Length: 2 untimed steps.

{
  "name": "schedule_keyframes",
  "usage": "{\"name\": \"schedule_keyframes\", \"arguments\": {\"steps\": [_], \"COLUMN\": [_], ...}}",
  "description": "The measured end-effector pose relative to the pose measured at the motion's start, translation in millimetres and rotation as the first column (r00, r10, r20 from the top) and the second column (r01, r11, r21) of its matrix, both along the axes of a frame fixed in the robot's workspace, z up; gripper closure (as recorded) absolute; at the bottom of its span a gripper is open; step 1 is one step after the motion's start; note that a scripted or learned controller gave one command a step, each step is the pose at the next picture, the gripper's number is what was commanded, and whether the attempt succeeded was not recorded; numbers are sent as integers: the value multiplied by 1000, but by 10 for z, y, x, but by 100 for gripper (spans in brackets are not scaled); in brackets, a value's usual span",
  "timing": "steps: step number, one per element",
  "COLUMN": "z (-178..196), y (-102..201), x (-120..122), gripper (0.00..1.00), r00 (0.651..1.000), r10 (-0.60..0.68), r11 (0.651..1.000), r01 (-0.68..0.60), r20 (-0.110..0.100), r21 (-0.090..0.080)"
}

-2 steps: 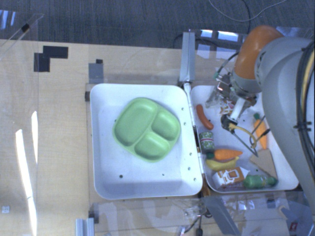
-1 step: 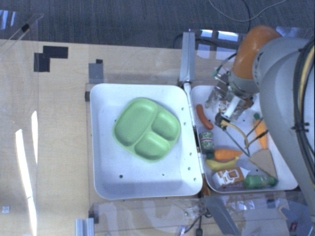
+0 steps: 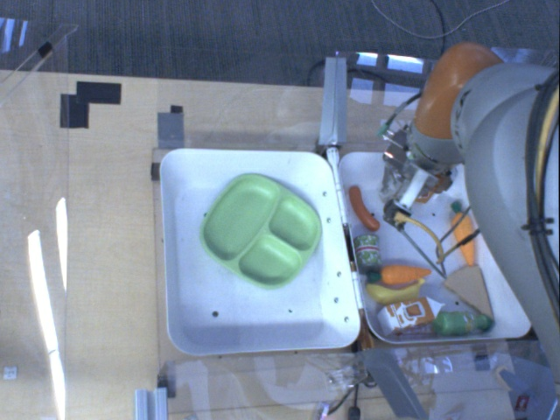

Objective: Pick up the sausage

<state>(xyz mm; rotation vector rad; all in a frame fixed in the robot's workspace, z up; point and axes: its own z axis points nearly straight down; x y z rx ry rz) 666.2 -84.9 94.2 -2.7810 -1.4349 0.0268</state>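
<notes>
The sausage [image 3: 364, 208], a short reddish-brown link, lies in the right bin [image 3: 516, 318] near its left wall, toward the far end. My gripper [image 3: 392, 185] hangs over the far part of that bin, just right of the sausage and a little above it. Nothing shows between the gripper and the sausage.
Also in the right bin are a small green-labelled can [image 3: 367, 251], an orange carrot [image 3: 404, 275], a yellow banana [image 3: 393, 292], a small box [image 3: 409, 314], a green vegetable [image 3: 460, 324], a tan wedge [image 3: 469, 288] and another carrot [image 3: 465, 236]. A green divided plate [image 3: 262, 228] sits in the left bin [image 3: 188, 313].
</notes>
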Motion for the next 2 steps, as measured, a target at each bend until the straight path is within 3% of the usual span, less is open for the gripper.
{"name": "schedule_keyframes", "arguments": {"steps": [1,2], "z": [890,886], "y": [156,156], "x": [-38,-39], "gripper": [100,0], "r00": [897,897], "r10": [-442,-441], "r11": [897,897], "r01": [442,441], "r20": [20,19], "r21": [-3,-4]}}
